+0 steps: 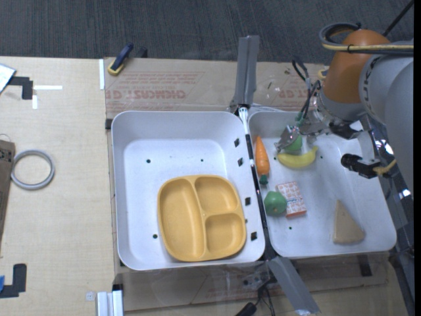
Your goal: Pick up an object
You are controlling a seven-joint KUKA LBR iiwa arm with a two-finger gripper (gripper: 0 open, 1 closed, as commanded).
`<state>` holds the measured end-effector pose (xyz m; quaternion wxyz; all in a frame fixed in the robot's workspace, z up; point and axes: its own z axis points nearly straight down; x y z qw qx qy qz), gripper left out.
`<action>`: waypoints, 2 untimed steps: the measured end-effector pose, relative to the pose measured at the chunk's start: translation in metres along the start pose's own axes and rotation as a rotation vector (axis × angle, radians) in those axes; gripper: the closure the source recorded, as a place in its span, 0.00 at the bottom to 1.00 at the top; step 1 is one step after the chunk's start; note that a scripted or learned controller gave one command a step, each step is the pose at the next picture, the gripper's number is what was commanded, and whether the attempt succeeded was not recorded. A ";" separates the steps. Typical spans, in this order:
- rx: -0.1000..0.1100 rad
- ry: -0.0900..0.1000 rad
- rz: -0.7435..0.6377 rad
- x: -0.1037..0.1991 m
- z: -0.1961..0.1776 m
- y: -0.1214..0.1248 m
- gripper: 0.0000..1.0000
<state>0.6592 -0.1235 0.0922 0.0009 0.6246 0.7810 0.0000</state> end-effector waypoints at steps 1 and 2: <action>-0.004 -0.002 0.000 -0.001 -0.011 0.001 1.00; 0.000 0.001 -0.021 0.080 -0.100 0.018 1.00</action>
